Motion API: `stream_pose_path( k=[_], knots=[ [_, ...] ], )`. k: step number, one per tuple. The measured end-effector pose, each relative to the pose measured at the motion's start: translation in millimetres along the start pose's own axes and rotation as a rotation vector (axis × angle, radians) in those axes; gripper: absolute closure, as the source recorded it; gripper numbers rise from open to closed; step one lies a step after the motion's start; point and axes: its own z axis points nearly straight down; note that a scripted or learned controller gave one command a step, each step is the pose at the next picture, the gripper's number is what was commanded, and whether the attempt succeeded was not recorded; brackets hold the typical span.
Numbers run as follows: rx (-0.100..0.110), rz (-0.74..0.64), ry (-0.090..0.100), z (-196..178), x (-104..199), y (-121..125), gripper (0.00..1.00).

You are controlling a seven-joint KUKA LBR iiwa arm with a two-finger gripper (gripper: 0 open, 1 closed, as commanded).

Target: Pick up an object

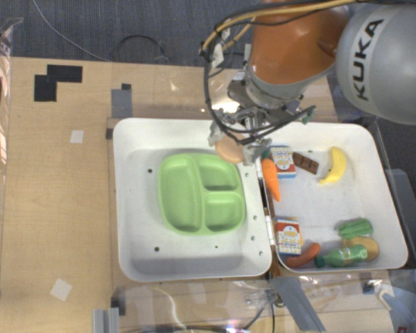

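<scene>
My gripper (233, 146) hangs over the seam between the two bins, at the back right corner of the left bin (135, 255). A pale peach, rounded item (228, 150) sits between its fingers, just above the green divided plate (200, 193), and the fingers look shut on it. In the right bin (395, 207), close by the gripper, lie an orange carrot (270, 179), a small printed carton (283, 161), a brown chocolate bar (306, 163) and a yellow banana (335, 166).
Along the right bin's front edge are a second carton (288, 236), a red sausage (304, 255), a green bottle (343, 256), a green pepper (355, 226) and a yellow-brown item (366, 245). The arm's orange band (291, 37) and cables loom over the back.
</scene>
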Motion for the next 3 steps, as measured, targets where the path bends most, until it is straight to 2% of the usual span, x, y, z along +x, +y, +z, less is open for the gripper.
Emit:
stream_pose_path(
  k=[1, 2, 3],
  knots=[
    [0.001, -0.011, -0.002, -23, -38, -26, 1.00],
    [-0.002, 0.075, 0.001, -17, 19, 31, 1.00],
    [-0.002, -0.043, 0.001, -20, 4, 45, 1.00]
  ],
)
